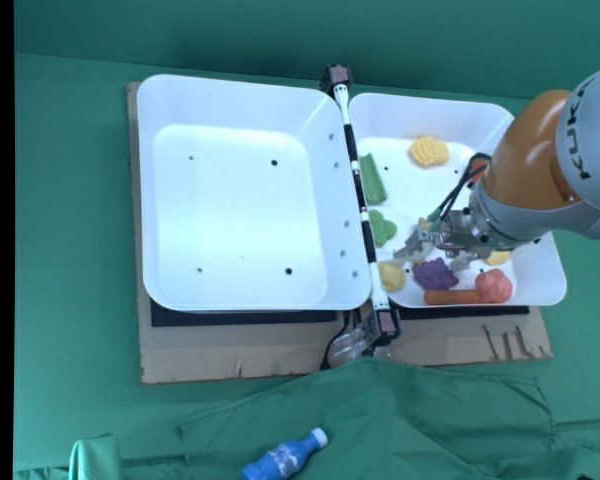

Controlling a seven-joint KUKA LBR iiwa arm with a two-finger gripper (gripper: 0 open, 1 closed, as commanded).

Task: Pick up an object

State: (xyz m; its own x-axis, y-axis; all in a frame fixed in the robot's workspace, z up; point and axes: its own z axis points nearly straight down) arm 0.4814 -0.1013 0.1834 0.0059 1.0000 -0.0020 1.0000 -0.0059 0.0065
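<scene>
My gripper (417,245) hangs low over the right bin (460,118), near its front middle. Its metal fingers point left and seem slightly spread, with nothing seen between them. Just below the fingertips lies a purple grape bunch (435,272). A yellow piece (391,275) sits to the left of the grapes. An orange carrot (452,296) and a red-orange fruit (494,285) lie along the front wall. A green leafy piece (381,227) lies left of the gripper. A green pod (373,178) rests by the left wall, and a yellow shell-like piece (429,151) lies at the back.
The left bin (170,108) stands beside the right one, parted by a black-and-white divider rail (355,168). Both rest on a cardboard sheet (230,363). Green cloth covers the bench, and a blue bottle (283,455) lies on it at the front.
</scene>
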